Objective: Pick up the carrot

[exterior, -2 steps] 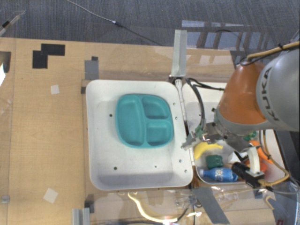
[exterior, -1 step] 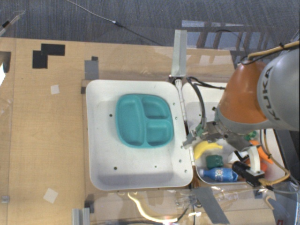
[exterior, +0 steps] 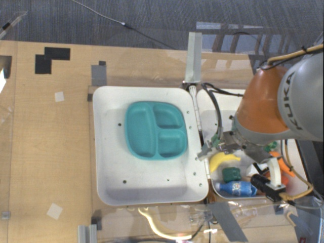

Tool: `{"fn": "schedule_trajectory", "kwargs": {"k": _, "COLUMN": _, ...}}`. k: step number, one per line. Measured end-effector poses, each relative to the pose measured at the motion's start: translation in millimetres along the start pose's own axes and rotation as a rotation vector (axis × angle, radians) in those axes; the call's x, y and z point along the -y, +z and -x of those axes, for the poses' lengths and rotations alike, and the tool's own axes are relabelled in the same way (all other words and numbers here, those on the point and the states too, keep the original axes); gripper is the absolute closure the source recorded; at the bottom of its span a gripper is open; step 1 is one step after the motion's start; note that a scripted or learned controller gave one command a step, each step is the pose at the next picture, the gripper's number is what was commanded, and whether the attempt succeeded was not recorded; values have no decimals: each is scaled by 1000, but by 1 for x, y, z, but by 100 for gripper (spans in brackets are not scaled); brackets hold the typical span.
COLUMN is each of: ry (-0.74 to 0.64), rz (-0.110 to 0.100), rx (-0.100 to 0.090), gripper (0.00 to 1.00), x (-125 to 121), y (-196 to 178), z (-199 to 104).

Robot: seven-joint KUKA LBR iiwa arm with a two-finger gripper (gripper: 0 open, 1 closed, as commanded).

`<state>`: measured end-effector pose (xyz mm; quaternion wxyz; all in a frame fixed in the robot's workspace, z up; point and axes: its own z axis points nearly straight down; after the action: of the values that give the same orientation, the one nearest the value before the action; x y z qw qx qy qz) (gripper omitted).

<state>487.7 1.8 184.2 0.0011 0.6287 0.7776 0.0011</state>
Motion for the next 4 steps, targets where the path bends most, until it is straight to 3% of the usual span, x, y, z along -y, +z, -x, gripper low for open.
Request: {"fn": "schedule_trajectory", "kwargs": {"k": 4, "ry": 0, "rz": 0, "rx": 0, "gripper": 0, "x": 0, "y": 0, "z": 0}}
